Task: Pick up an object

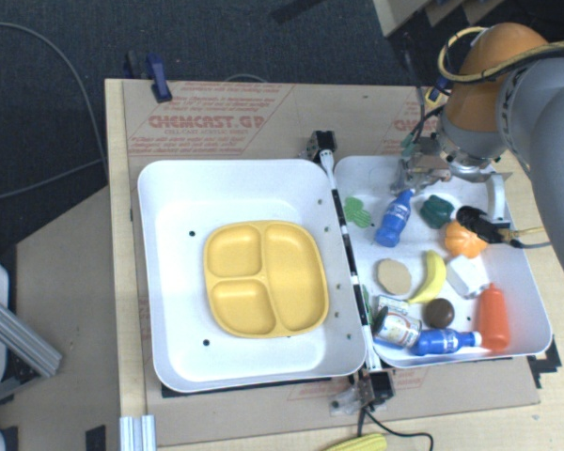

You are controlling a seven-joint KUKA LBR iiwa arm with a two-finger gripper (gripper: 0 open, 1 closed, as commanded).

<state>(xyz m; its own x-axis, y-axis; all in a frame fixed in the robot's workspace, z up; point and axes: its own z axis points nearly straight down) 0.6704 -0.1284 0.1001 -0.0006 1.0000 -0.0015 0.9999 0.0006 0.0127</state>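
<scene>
My gripper [421, 175] hangs over the far end of the right bin [538, 319], just beyond the cap of a blue bottle [393, 220] that lies tilted on the bin floor. A dark teal piece [437, 210] sits right of the bottle, and a small green piece [358, 212] left of it. Nearer the front lie a banana [433, 276], a tan round disc [393, 276], an orange fruit [465, 241] and a white block [468, 275]. Nothing shows between the gripper and the bottle.
The left bin [164, 252] holds a yellow divided plate [264, 278]. At the right bin's front lie an orange-red bottle [493, 316], a second blue bottle [446, 342], a can [396, 325] and a brown ball [439, 313].
</scene>
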